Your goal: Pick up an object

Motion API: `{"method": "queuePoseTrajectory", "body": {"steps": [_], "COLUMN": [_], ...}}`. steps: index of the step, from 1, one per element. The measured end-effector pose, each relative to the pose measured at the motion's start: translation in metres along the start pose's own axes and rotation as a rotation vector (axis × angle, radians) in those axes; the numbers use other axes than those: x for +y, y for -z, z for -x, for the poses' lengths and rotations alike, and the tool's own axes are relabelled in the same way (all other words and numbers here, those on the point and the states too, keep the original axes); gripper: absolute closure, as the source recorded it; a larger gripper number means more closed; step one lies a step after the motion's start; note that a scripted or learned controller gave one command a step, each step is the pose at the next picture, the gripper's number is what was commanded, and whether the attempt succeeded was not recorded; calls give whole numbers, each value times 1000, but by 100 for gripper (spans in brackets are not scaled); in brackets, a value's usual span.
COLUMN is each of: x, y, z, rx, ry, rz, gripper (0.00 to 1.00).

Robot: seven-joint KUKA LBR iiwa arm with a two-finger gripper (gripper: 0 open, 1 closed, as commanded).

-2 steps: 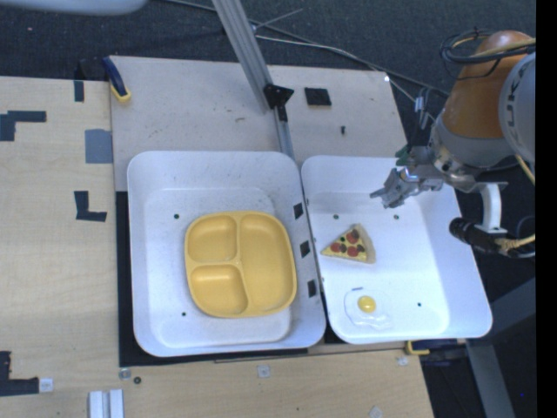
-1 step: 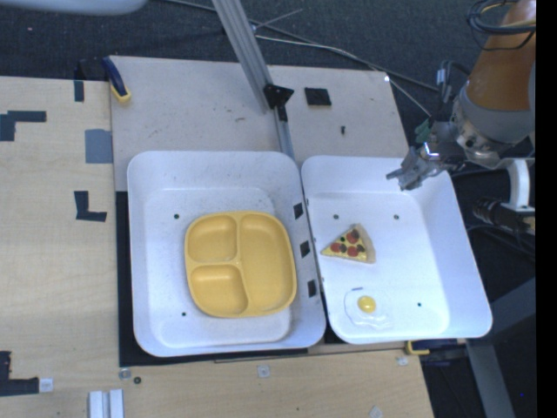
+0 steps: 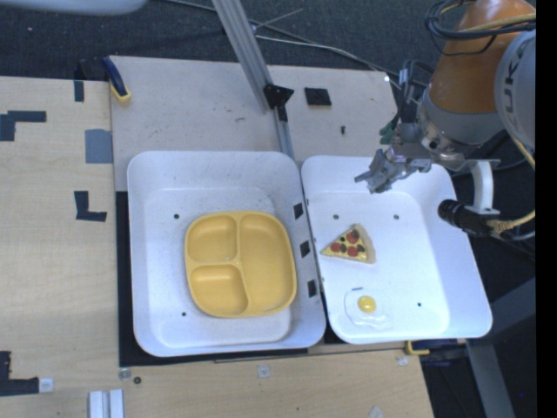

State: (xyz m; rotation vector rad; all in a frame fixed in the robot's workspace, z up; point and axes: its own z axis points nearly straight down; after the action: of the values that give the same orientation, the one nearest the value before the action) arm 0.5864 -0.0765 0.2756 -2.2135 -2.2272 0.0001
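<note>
Two white bins (image 3: 144,233) were set on the bench. The gripper (image 3: 376,178) was hung above the pizza slice (image 3: 351,245), upper right, likely for approach; its opening could not be told.

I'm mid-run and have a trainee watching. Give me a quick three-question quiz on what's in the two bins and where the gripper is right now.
1. True or false: the pizza slice lies in the same bin as the yellow divided plate.
2. Multiple choice: the gripper is above A) the left bin's middle, B) the far end of the right bin, C) the bench outside both bins.
3. Which toy lies nearer the camera's bottom edge, the pizza slice or the fried egg?

Key
1. False: the plate is in the left bin, the slice in the right one.
2. B.
3. The fried egg.
</note>
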Motion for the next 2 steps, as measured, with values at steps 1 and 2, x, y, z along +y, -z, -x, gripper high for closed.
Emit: {"method": "queuePoseTrajectory", "body": {"steps": [1,2], "x": [3,-7], "y": [-14,-16], "z": [-43,-94], "rx": [-1,0], "ry": [-2,0], "rz": [-1,-2], "gripper": [100,100]}}
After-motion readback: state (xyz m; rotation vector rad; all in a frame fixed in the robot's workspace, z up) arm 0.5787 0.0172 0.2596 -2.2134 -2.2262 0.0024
